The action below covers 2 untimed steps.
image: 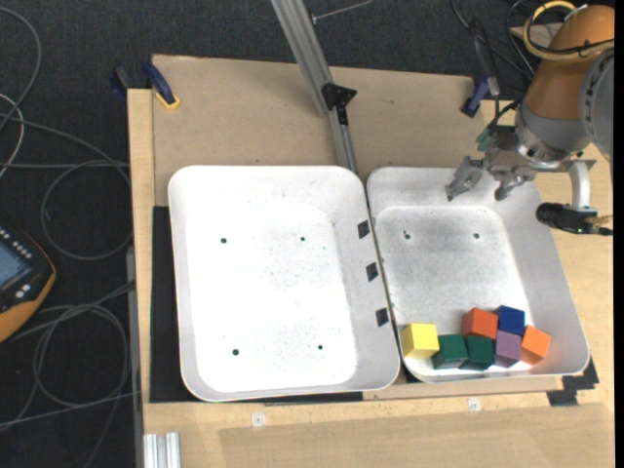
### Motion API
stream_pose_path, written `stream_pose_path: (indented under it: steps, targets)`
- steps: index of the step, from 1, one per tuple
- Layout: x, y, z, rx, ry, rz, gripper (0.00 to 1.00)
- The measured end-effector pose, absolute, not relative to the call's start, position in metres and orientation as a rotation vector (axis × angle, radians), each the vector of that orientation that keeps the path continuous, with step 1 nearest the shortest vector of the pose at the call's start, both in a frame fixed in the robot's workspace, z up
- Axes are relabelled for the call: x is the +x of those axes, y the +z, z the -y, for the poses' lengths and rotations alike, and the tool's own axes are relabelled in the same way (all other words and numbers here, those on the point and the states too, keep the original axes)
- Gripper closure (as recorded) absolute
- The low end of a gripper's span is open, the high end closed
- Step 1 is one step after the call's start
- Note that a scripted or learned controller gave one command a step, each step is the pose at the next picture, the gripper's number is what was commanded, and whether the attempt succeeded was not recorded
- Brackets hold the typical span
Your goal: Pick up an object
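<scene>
Claw (485, 184) spread above right bin's (546, 261) far rim.

My bench (244, 115) looks like matt, pale wood board. Both bins (263, 281) seem smooth white plastic — faintly speckled grey. The blocks (478, 339) look matt, painted. My pincer (487, 181) is dull grey metal — my band (575, 37) glossy orange.

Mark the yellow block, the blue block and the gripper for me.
yellow block (421, 338), camera view, on its top face.
blue block (511, 318), camera view, on its top face.
gripper (482, 187), camera view, midway between its fingertips.
</scene>
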<state>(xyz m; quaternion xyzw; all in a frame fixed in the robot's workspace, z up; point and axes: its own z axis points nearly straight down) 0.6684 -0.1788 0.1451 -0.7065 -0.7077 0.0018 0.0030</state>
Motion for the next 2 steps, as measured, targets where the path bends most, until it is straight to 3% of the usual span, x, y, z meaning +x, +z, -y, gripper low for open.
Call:
stream_pose_path:
  steps: [1,2]
  targets:
    - [0.667,0.096,0.178,-2.215,0.006,2.22,0.0]
    - [0.67,0.112,0.178,-2.219,0.0,2.227,1.0]
